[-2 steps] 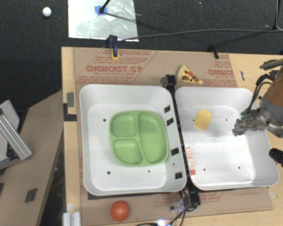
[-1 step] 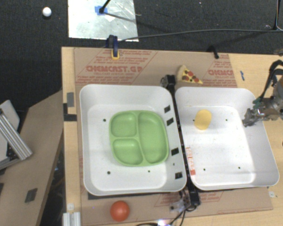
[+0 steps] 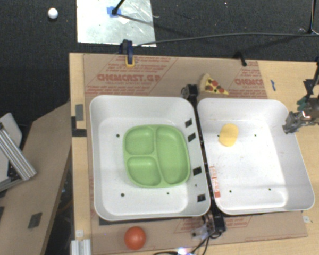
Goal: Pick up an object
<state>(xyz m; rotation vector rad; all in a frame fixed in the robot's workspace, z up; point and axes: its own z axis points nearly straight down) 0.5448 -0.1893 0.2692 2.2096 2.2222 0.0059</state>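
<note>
End effector (image 3: 295, 122) beside right bin (image 3: 287, 195)

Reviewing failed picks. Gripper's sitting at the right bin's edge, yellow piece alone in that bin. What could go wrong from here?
1. The gripper sits at the rim of the right bin; a low sweep inward could clip that wall.
2. The yellow object looks small and rounded, so it may squirt out on closing.
3. It lies near the divider by the left bin; a nudge could push it against that wall, out of easy grasp.
</note>
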